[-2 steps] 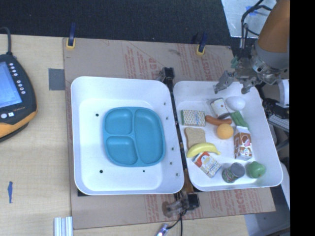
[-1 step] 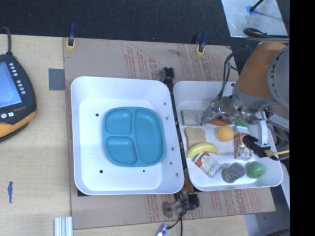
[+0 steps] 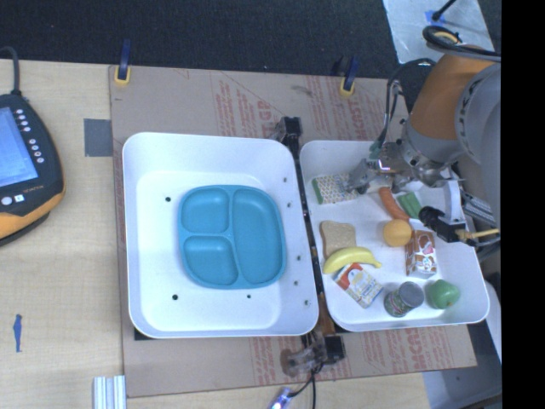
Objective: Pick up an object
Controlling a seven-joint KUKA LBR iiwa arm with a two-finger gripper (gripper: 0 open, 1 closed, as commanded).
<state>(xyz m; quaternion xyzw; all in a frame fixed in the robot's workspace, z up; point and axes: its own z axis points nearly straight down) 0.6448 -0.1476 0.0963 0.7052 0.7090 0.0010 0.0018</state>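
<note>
Camera view: gripper (image 3: 368,174) over right bin (image 3: 477,309) near carrot (image 3: 391,201), grip state indiscernible.

Arm (image 3: 456,100) cut off at right edge; its bulk hides the right bin's (image 3: 341,318) far right corner. Gripper (image 3: 375,170) too small and dark to read. Green item (image 3: 410,204) partly hidden behind black part. Handheld controller (image 3: 21,164) cut off at left edge. Packet (image 3: 421,254) print too small to read.
</note>
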